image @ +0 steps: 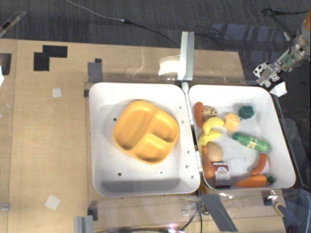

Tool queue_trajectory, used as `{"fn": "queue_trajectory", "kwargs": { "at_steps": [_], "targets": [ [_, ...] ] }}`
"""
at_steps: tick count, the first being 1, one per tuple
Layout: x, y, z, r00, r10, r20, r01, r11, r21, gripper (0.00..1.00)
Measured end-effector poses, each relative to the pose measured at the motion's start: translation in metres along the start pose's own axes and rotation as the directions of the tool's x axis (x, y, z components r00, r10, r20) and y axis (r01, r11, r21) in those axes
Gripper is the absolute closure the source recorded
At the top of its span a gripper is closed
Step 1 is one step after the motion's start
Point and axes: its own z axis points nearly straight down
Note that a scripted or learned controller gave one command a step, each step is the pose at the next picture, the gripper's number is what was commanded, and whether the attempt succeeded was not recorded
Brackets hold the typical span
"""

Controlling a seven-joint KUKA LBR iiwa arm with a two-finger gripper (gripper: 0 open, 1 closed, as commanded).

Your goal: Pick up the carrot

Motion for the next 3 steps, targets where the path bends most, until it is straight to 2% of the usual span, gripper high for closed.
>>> {"fn": "queue_trajectory", "kwargs": {
  "at_steps": [1,2,3],
  "targets": [
    [0.001,0.0,0.037,1.0,0.017,-0.005,-0.017,1.0,0.004,1.0],
    [0.0,-0.001,0.041,0.991,0.131,-0.003,-0.131,0.991,0.002,1.0],
    [0.0,-0.001,0.025,0.987,0.163,-0.002,-0.163,0.987,0.001,1.0]
  ]
}}
